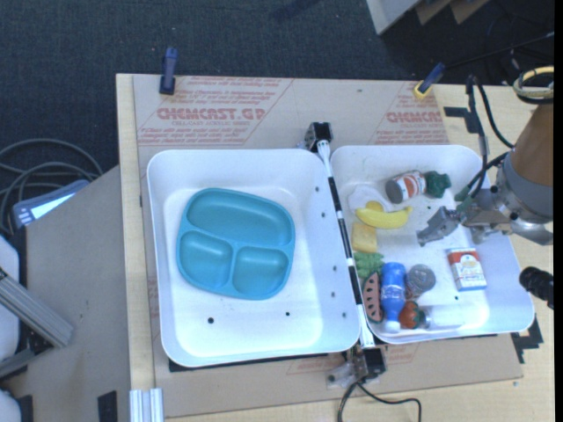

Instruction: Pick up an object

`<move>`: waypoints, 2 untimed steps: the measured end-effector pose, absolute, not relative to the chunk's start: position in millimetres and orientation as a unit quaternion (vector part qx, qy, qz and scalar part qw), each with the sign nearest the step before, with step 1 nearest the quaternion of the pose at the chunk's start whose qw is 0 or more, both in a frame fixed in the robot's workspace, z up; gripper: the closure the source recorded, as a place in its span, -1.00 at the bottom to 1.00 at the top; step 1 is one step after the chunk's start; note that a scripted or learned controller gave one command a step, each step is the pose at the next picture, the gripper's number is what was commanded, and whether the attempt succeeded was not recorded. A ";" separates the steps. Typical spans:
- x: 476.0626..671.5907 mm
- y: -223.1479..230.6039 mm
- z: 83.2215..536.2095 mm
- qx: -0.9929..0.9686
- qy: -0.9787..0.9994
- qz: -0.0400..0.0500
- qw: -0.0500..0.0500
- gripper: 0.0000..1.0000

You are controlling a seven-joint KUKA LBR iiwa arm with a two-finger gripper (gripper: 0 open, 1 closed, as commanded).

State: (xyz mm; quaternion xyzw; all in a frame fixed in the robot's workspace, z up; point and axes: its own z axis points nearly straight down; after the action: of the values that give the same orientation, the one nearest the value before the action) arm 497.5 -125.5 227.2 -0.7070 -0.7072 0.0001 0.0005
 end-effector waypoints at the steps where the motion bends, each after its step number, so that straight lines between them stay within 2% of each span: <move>1: 591.7 -179.9 174.0 -0.707 -0.707 0.000 0.000 -1.00; 2: 628.3 -129.7 105.6 -0.707 -0.708 0.000 0.001 -1.00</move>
State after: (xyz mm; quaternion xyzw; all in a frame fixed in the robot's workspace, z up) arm 628.3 -129.7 105.6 -0.7067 -0.7075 0.0003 0.0015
